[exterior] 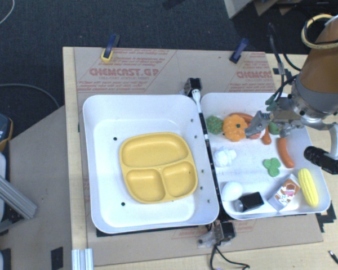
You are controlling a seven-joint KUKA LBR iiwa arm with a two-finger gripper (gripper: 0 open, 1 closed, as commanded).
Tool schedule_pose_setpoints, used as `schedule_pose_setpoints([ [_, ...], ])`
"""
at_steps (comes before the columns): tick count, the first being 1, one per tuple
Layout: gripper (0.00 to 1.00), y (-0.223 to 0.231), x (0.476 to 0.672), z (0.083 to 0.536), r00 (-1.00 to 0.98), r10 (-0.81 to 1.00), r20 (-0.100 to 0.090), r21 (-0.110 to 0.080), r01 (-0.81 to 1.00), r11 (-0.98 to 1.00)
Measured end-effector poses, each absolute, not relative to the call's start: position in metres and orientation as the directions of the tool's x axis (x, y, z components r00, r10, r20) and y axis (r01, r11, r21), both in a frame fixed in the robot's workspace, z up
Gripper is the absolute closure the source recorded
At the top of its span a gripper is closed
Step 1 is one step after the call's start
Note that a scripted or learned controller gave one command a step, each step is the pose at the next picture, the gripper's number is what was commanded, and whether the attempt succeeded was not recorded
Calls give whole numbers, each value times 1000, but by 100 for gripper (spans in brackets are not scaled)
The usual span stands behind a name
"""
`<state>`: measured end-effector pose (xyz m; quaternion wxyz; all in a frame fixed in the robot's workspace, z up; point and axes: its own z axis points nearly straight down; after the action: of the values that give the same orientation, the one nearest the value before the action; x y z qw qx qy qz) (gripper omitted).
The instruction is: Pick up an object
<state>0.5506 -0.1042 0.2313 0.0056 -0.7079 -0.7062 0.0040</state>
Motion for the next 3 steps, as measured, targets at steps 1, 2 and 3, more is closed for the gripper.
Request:
schedule_pose_setpoints([
  [1,0,-104,553,238,0,1000,1,0,1000,0],
  [2,0,-106,549,175,1,1000,2,-7,1000,-1],
  [3,0,-108,539,121,2,1000,2,-5,1000,-2],
])
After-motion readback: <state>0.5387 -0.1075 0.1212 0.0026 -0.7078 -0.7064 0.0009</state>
